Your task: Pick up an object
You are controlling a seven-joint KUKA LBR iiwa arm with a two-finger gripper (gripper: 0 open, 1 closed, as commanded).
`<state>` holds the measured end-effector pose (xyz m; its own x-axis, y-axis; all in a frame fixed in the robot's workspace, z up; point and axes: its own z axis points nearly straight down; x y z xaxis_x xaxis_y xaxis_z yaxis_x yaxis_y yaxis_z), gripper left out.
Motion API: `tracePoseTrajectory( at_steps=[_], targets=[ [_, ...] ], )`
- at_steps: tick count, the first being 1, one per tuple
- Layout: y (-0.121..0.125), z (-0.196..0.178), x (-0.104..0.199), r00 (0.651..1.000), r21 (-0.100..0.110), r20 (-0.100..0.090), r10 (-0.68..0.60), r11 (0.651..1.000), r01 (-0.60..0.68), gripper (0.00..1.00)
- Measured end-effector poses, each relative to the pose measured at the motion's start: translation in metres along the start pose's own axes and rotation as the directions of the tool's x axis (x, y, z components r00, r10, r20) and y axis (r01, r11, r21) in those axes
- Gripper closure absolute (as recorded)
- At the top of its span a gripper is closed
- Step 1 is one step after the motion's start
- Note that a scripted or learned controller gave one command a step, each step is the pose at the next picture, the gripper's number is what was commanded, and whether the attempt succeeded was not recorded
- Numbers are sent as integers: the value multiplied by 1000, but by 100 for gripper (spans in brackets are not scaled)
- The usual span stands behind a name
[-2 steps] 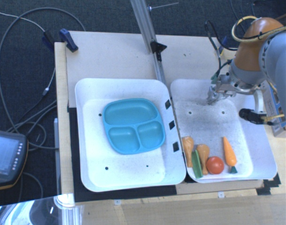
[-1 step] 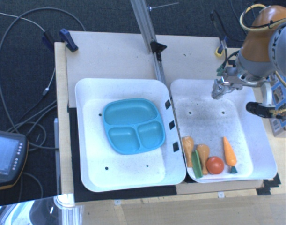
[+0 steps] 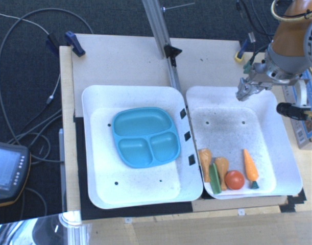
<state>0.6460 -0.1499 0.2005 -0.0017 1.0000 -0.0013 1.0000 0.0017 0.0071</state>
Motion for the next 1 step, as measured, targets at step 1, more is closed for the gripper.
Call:
tracePoseTrajectory(
  at_steps=[1],
  targets=[
    [6,-63,-7,1000,-2,1,0,1000,0,100]
  ],
)
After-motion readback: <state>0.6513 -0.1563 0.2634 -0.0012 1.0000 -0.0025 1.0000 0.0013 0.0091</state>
